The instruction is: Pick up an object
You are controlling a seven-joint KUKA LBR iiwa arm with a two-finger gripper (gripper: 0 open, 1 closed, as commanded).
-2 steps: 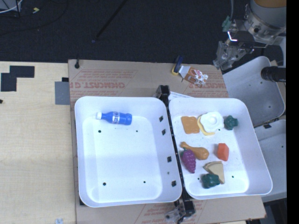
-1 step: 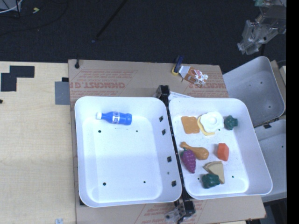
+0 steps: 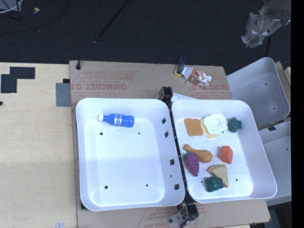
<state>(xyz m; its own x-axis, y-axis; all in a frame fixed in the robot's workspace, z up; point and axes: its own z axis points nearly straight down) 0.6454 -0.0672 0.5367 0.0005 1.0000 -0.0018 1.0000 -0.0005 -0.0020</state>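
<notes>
My gripper [image 3: 254, 32] hangs high at the upper right, over the dark floor and well away from both bins. The right bin [image 3: 259, 141] holds several toy foods: a fried egg [image 3: 215, 124], a toast slice [image 3: 193, 127], a dark green broccoli [image 3: 234, 124], a drumstick [image 3: 199, 153], a purple grape bunch [image 3: 192, 163], an orange-red block [image 3: 226, 154], a bread wedge [image 3: 219, 172] and a green piece [image 3: 213, 184]. A blue bottle [image 3: 117, 120] lies on its side at the far left of the left bin [image 3: 88, 175].
Both bins rest on a cardboard sheet [image 3: 123, 82]. A small printed packet [image 3: 198, 78] and a blue-yellow item [image 3: 180, 66] lie on the cardboard behind the right bin. A grey metal panel [image 3: 266, 91] stands to the right.
</notes>
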